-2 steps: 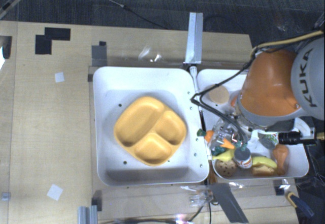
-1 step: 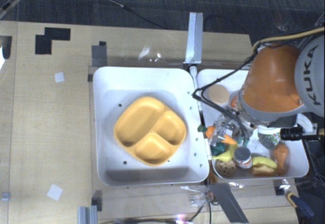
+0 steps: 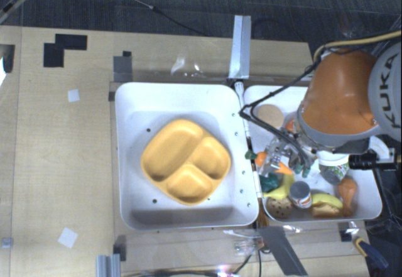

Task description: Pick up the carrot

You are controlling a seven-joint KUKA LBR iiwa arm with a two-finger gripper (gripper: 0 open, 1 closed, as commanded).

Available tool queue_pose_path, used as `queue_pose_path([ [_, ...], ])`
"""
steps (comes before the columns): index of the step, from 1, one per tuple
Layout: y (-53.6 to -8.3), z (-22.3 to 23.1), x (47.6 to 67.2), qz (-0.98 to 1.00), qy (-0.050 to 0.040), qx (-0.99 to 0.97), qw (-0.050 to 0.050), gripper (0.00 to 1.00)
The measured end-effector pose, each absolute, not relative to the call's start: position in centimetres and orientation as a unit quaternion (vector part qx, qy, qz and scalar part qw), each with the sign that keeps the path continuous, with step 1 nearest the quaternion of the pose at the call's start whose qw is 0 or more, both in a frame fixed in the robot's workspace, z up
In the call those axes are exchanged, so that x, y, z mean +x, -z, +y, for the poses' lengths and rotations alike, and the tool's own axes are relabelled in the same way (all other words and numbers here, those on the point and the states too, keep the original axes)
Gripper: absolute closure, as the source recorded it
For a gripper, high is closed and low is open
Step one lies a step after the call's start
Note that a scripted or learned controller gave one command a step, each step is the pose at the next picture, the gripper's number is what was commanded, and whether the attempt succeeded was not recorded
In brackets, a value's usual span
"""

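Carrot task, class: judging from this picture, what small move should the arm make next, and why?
Probably a short, careful descent. The hand hangs right over the carrot in the crowded right bin, with the banana and other items close by.

Lighting: bright, even, overhead; no harsh hotspots across the wooden bench (image 3: 56, 162).
Glare: mild sheen on the left white bin (image 3: 132, 112), strongest toward its far edge; soft highlight on the orange band (image 3: 342, 90) of the arm.
Shadows: soft grey shadow beneath the yellow divided plate (image 3: 185, 159), falling toward the bin's near edge; darker shade under the arm over the right bin (image 3: 370, 206).
Sharpness: moderate; small items in the right bin blur together, detail indistinct.
Background: dark floor beyond the bench's far edge, dim and grainy.
Distortion: slight slant, edges not parallel.
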State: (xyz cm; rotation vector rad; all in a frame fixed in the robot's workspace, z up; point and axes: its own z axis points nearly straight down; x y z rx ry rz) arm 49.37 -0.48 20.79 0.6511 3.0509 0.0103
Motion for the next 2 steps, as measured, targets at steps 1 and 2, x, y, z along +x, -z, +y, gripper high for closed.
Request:
queue_pose_path([
  [1, -21.9, -0.4, 49.6, 0.978, -0.0043, 0.206, 0.014, 1.00],
  [2, -24.2, 0.3, 49.0, 0.992, 0.0001, -0.125, 0.006, 1.00],
])
